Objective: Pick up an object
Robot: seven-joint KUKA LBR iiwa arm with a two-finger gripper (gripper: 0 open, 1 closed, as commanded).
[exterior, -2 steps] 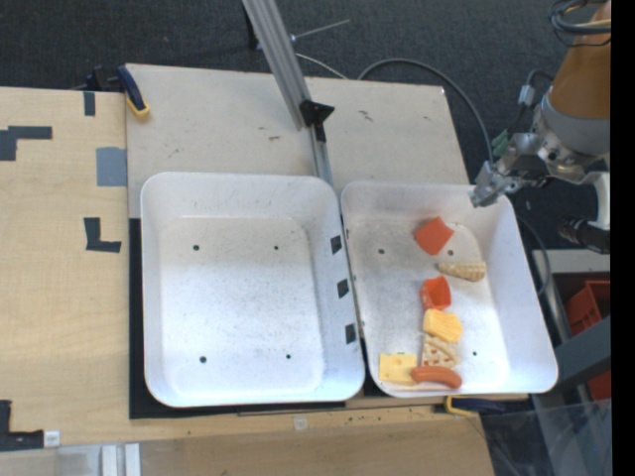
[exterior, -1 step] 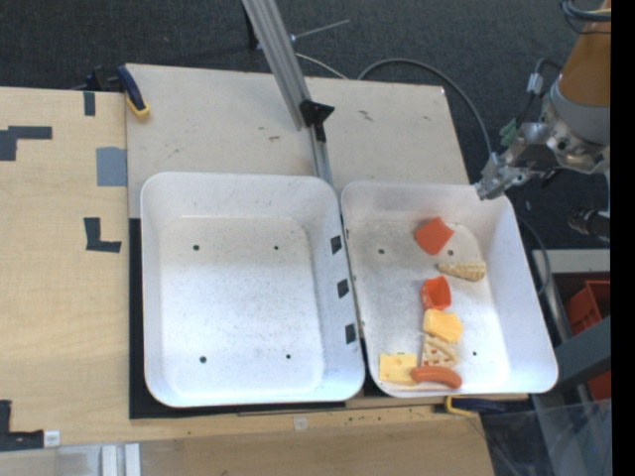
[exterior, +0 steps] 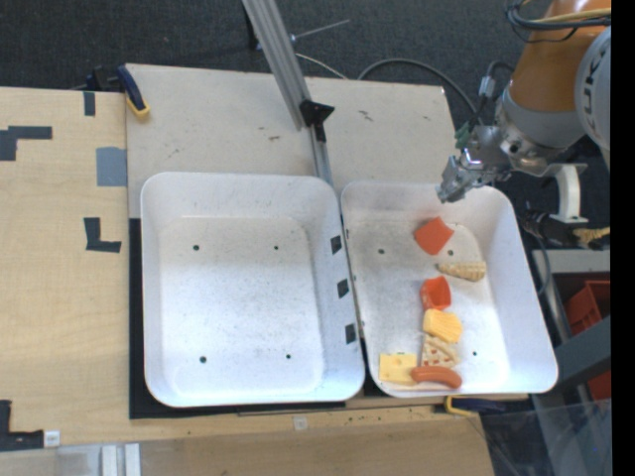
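Closest to the camera, along the near wall of the right-hand shallow white plastic bin (exterior: 516, 266), there's a flat pale yellow cheese-like slab (exterior: 397, 368) touching a small red-orange sausage-shaped piece (exterior: 437, 376). A tan waffle-textured piece (exterior: 435, 350), a yellow block (exterior: 443, 324) and a small red block (exterior: 436, 293) are stacked up tight behind them. That clump is the risk, I think: go for one and you'd likely nudge or drag its neighbours.

Further back, a beige ridged wedge (exterior: 463, 270) and an orange-red cube (exterior: 433, 236) sit more apart, so they're easier targets.

The grey metal pincer (exterior: 454, 188) hangs over the far rim with nothing in it; can't tell how wide it's open.

No readable writing on the table (exterior: 60, 266).
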